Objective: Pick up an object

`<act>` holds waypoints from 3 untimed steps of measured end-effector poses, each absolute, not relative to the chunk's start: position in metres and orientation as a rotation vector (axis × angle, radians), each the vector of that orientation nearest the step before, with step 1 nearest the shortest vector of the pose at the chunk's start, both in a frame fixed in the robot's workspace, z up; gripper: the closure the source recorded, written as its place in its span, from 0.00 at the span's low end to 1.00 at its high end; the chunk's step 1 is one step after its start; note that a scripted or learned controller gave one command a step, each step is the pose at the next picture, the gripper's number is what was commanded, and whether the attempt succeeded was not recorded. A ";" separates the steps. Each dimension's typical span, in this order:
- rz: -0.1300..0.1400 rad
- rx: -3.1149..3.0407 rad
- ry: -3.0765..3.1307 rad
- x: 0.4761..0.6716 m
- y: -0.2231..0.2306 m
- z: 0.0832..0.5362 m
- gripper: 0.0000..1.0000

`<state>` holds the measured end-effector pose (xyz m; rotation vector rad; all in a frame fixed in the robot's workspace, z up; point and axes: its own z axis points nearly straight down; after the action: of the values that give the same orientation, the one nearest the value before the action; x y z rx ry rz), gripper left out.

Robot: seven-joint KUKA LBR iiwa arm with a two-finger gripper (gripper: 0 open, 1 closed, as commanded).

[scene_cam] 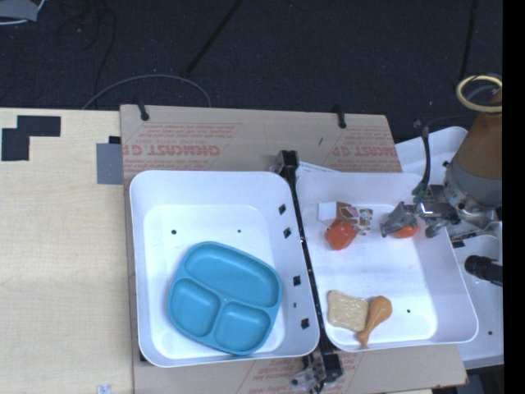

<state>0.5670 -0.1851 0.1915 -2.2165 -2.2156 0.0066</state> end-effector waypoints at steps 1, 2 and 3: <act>0.005 -2.217 -2.217 0.572 -0.189 0.145 0.00; 0.006 -2.218 -2.214 0.571 -0.187 0.091 0.00; 0.003 -2.223 -2.214 0.572 -0.189 0.104 1.00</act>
<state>0.5718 -0.1886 0.1043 -2.2234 -2.2139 0.0030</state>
